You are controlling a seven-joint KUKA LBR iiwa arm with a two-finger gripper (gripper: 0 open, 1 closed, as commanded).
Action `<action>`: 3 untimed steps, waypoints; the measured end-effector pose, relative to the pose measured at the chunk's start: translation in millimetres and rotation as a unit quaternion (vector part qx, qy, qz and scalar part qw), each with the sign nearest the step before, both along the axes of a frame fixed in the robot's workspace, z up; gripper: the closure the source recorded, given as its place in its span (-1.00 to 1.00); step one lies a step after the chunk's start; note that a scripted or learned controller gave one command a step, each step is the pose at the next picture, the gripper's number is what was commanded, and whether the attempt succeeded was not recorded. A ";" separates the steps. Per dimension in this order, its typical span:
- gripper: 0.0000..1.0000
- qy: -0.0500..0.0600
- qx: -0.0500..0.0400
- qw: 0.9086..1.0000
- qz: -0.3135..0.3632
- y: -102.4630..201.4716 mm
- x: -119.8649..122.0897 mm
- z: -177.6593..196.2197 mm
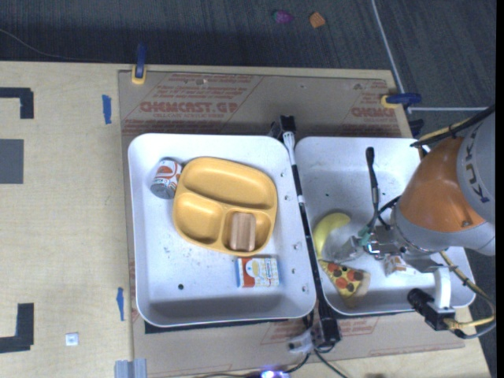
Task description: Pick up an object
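Hovering gripper [364, 241], finger state unreadable, crowding yellow fruit [331, 228] at nine o'clock; risking glancing contact, failed pick.

"CHEMCAST GP" printed on brown board [189, 105].

Pizza slice toy [346, 278] lies in right bin [339, 152].

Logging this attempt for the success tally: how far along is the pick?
Done: the arm has reached into the right bin, with the gripper low beside the yellow-green fruit and pizza slice toy. In hand: nothing visibly held. Left: grasping and lifting an object.
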State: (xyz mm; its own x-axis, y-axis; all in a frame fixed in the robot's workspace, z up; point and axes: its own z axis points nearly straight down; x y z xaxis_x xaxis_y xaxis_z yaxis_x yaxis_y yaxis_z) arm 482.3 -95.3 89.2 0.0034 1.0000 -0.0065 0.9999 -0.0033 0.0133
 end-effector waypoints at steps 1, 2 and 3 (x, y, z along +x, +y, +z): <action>-1.00 0.001 0.002 1.000 0.002 -2.9 0.4 0.4; -1.00 0.001 0.001 1.000 0.001 -0.7 0.3 0.1; -1.00 0.000 0.001 1.000 0.001 -0.7 0.3 0.1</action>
State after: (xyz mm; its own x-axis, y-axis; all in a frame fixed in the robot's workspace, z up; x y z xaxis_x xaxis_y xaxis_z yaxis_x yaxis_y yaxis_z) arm 482.5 -96.1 89.3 0.0022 1.0000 -0.0044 0.9999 -0.0021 0.0124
